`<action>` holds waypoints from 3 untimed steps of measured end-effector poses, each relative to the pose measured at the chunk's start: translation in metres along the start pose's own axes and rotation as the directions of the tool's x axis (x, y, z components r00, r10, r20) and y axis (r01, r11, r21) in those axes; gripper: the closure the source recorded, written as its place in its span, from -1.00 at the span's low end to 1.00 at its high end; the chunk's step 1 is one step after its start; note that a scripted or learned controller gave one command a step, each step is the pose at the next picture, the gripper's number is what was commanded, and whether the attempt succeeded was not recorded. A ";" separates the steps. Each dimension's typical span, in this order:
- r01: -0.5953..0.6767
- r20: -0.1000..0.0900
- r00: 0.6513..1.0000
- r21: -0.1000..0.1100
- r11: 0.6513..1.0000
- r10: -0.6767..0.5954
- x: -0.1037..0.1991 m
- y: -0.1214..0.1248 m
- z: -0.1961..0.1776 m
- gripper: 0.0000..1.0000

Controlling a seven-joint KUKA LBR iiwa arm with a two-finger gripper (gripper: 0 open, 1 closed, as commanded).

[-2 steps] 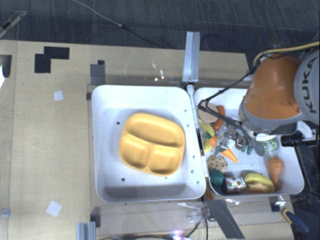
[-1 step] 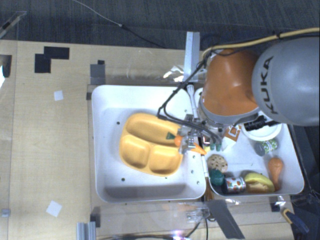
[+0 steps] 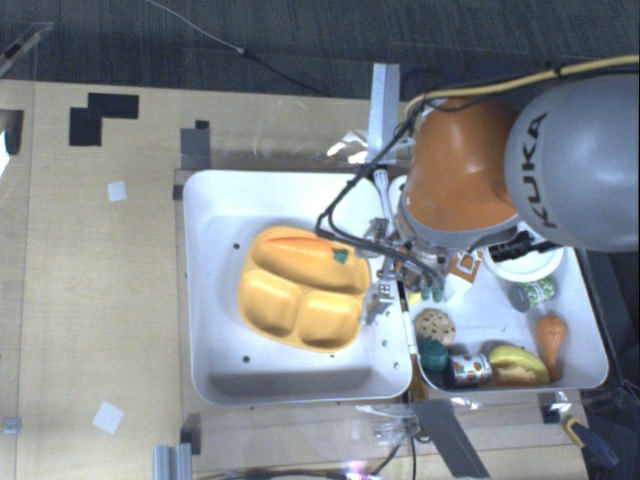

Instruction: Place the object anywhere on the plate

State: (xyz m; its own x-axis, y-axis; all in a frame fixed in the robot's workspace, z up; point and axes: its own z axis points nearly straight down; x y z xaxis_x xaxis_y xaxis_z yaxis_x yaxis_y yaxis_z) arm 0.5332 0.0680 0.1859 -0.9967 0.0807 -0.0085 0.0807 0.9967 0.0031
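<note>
Carrot [image 3: 300,251] lies on yellow plate [image 3: 300,313] in left bin [image 3: 215,268]; tool [image 3: 385,293] state unclear.

Legible text: one item. Brand name "KUKA" in black capital letters, printed on the rounded grey housing of the robot arm [image 3: 575,158], upper right of the camera view. Lettering runs along the housing's left side, rotated, reading from bottom to top.

Printed label on the small cylindrical can with red and dark wrap [image 3: 468,369] in the right-hand white bin: present, too small to read.

Markings on the white round container with green print [image 3: 531,290] in the same bin: present, not legible.

Black block shapes on the light wooden counter [image 3: 90,298], upper left: no characters discernible.
</note>
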 end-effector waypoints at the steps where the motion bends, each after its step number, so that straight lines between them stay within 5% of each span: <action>1: 0.003 0.009 1.000 -0.003 1.000 -0.003 -0.002 0.002 -0.012 1.00; 2: 0.460 0.001 0.888 0.002 0.888 -0.460 0.032 -0.046 -0.052 1.00; 3: 0.661 -0.001 0.751 -0.002 0.751 -0.661 0.032 0.016 -0.003 1.00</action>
State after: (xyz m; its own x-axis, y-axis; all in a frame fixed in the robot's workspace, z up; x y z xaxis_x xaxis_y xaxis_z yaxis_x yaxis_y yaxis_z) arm 0.5021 0.0864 0.1883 -0.8016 -0.5978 -0.0076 -0.5978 0.8017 -0.0014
